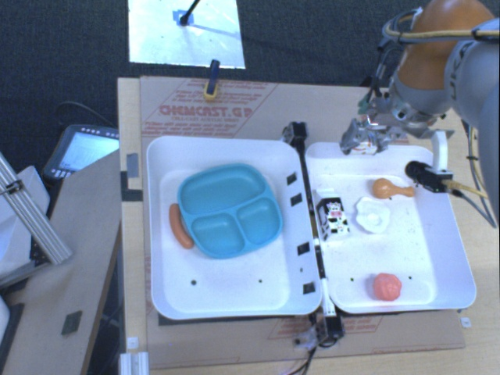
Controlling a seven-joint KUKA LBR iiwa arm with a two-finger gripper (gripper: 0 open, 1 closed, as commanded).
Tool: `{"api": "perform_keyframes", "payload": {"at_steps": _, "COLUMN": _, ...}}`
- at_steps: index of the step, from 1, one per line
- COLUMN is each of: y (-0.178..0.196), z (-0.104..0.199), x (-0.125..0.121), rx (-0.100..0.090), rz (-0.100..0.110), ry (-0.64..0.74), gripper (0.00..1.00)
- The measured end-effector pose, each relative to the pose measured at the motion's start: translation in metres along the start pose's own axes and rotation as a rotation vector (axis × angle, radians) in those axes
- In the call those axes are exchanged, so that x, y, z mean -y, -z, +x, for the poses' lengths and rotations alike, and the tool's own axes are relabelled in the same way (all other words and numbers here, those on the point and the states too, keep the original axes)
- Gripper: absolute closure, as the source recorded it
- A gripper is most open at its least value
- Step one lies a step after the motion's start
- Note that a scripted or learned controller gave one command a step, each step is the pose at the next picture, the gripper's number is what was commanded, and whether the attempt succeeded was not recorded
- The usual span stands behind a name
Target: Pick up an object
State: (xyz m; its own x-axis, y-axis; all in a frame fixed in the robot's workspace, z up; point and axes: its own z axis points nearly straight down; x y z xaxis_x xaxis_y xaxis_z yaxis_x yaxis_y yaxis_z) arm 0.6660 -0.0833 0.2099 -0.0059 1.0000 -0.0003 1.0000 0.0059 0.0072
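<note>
White plastic, both bins: the right bin [453, 233] carries the pick candidates, the left bin [160, 209] the rest. The gripper [361, 139] hangs over the 12 o'clock rim of the right bin, above the wall rather than over any object; you cannot tell from this slant how its jaws stand, and nothing shows between them. No object is picked yet, so judge the step in hand as the approach. To do it well, bring the gripper toward the bin's centre before descending, and choose a target that stands clear of its neighbours. The pink ball [387, 286] at 6 o'clock lies well apart from everything but may roll. The orange gourd-shaped toy [391, 187] at 1 o'clock is nearest. The small black-and-white box [334, 216] at 9 o'clock sits just beside the divider wall, which crowds a finger. The white fried-egg piece [373, 213] near centre looks flat and hard to pinch. Left bin: blue sectioned plate [229, 209] at centre, orange sausage [180, 226] touching its 9 o'clock edge.
</note>
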Motion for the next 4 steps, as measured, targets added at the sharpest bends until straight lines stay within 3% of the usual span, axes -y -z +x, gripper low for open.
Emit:
{"api": "perform_keyframes", "payload": {"at_steps": 1, "y": 0.014, "z": 0.0, "x": -0.001, "rx": 0.0, "rz": 0.004, "ry": 0.0, "gripper": 1.0}}
{"api": "perform_keyframes", "payload": {"at_steps": 3, "y": -0.002, "z": 0.102, "x": 0.031, "rx": -0.002, "rz": 0.008, "ry": 0.003, "gripper": 1.0}}
{"api": "perform_keyframes", "payload": {"at_steps": 4, "y": 0.014, "z": 0.147, "x": 0.046, "rx": -0.003, "rz": 0.006, "ry": 0.004, "gripper": 1.0}}
